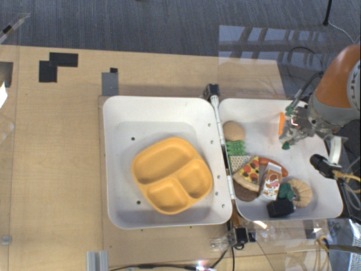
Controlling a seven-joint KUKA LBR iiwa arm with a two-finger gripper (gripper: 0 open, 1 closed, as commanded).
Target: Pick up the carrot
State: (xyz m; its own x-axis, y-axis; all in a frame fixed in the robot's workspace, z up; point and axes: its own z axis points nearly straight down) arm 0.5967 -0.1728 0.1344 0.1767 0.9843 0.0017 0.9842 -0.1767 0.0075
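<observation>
The carrot [281, 124] is a small orange piece standing nearly upright over the right bin's [256, 113] far right part. A bit of green [286, 146] shows just below it. My gripper [290, 130] reaches in from the right edge under the orange-banded wrist [338, 86]. Its metal fingers [294, 123] are closed against the carrot's right side, and the carrot sits in their grasp, above the bin floor.
In the right bin lie a brown bun [233, 131], a green piece [236, 148], a pizza slice [252, 173], a small carton [271, 183], a dark green and tan item [295, 191] and a black block [279, 208]. The left bin [121, 117] holds a yellow divided plate [172, 175].
</observation>
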